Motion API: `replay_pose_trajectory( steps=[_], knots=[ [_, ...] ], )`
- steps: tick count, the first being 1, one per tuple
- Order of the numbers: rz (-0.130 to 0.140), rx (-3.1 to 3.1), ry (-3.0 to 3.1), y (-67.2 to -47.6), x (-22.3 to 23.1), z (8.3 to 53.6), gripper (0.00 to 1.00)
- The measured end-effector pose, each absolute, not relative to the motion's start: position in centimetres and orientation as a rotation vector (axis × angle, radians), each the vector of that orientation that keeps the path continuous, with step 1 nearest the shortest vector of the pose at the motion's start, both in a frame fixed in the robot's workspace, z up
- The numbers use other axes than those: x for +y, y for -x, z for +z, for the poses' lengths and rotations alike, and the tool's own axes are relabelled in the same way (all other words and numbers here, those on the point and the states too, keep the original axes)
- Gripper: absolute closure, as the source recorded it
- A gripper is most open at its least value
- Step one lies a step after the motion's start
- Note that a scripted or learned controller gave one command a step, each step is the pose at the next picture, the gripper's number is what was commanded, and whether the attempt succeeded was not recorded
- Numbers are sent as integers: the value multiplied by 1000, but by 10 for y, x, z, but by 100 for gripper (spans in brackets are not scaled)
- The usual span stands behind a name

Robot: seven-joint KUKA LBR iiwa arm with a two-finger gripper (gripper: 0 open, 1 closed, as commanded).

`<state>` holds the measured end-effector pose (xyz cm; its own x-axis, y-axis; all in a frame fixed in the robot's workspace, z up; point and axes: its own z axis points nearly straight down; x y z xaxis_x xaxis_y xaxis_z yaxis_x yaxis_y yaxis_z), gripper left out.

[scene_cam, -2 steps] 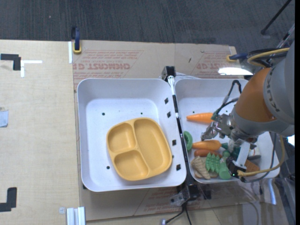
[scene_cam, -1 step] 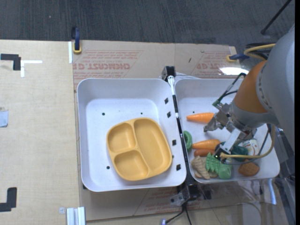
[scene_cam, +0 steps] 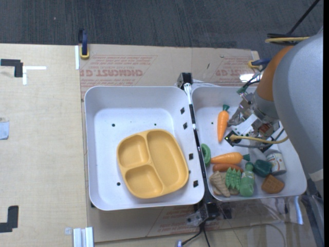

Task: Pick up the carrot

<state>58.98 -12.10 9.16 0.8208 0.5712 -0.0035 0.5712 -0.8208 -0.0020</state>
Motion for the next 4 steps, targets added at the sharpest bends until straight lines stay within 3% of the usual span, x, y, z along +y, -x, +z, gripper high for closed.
replay_pose_trajectory(
  steps=[2, 3, 4],
  knots=[
    [8, -659, 3072, -628, -98, 92, 0],
    [9, -340, 3121, -540, -95, 91, 0],
    [-43, -318, 3133, -487, -96, 97, 0]
  ],
)
